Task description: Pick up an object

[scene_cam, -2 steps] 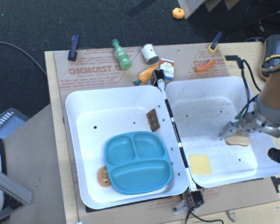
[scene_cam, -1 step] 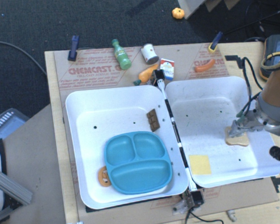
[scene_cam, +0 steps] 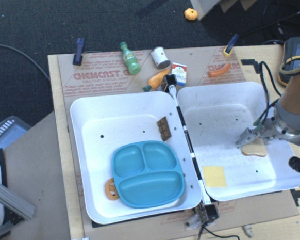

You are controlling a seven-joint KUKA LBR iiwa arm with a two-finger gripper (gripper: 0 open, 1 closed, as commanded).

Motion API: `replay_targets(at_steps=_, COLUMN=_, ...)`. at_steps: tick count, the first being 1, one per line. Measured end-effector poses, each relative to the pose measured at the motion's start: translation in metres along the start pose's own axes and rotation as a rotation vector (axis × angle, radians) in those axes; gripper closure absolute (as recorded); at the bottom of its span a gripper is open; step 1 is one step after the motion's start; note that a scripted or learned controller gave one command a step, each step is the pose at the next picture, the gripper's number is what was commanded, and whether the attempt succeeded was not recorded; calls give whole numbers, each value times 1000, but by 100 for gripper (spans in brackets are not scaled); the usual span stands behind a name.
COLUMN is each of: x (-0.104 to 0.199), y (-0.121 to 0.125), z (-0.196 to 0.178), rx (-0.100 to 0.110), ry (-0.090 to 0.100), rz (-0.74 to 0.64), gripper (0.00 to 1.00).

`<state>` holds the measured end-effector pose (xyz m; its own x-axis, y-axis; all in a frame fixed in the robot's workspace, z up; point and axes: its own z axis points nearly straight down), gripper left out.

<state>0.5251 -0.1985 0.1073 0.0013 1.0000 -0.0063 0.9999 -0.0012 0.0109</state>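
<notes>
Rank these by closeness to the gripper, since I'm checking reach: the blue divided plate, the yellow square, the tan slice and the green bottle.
In the camera view, from the gripper:
1. Tan slice, right bin, just under the gripper.
2. Yellow square, right bin, near front.
3. Blue divided plate, left bin.
4. Green bottle, on the board behind the bins.

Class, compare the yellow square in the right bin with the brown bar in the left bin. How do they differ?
The yellow square is pale yellow; the brown bar is dark brown. The square is wider and squarish; the bar is narrow and oblong. The square lies near its bin's front edge; the bar lies by the divide between the bins. Both lie flat on white bin floors.
</notes>
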Motion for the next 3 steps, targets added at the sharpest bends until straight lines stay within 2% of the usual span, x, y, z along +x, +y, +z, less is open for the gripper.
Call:
replay_targets(at_steps=1, x=0, y=1, z=-10, rx=-3, ry=-1, rz=0, gripper=100)
replay_targets(at_steps=2, x=0, y=1, z=-10, rx=-2, ry=-1, rz=0, gripper=0)
replay_targets(at_steps=3, x=0, y=1, z=-20, rx=-5, ry=-2, rz=0, gripper=100)
